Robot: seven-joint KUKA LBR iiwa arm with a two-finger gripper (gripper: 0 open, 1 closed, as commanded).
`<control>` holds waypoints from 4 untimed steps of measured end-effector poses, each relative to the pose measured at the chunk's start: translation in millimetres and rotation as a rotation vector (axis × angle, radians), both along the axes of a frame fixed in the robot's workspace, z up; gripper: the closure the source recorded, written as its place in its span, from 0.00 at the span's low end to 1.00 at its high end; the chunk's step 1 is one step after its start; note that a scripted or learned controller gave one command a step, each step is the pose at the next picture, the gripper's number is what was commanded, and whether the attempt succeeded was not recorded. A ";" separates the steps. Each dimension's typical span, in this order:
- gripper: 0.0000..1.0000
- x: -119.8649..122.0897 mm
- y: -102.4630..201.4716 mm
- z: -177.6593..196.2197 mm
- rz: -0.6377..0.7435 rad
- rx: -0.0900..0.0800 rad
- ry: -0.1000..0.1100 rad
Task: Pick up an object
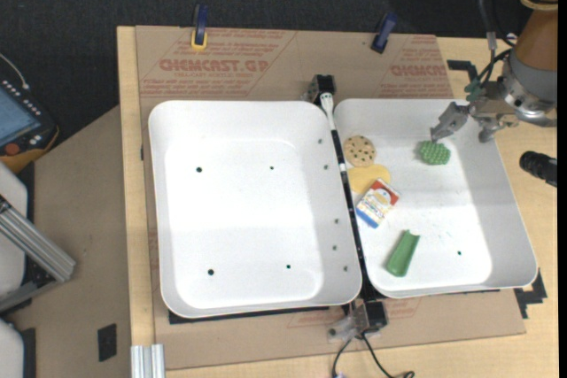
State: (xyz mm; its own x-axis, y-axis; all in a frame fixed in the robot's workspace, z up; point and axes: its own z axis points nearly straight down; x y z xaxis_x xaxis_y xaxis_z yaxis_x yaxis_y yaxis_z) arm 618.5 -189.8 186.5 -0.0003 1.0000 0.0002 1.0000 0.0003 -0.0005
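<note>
The jaws point(464, 123) stand spread, grasping nothing, poised just above the right bin point(496, 190). The green round object point(434, 153) lies in this bin just beside one fingertip; cookie point(359, 150), small packet point(376, 204) and green cylinder point(402, 253) lie farther off.

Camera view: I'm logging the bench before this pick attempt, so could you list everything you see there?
Bins: two, white; left bin, right bin.
Cookie: one, tan, right bin, near the divider.
Yellow piece: one, under the cookie's near side.
Small packet: one, white, red and blue, overlapping the yellow piece.
Green cylinder: one, right bin, front.
Green round object: one, right bin, back.
Clamps: two, blue, board's back edge.
Gripper: one, grey, open, above the green round object.
</note>
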 end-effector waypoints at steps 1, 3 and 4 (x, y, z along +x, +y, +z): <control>0.00 31.2 -1.1 191.1 0.003 -0.008 -0.022; 1.00 10.5 -33.7 360.0 0.001 -0.007 -0.008; 1.00 11.1 -33.4 371.1 0.001 -0.010 -0.013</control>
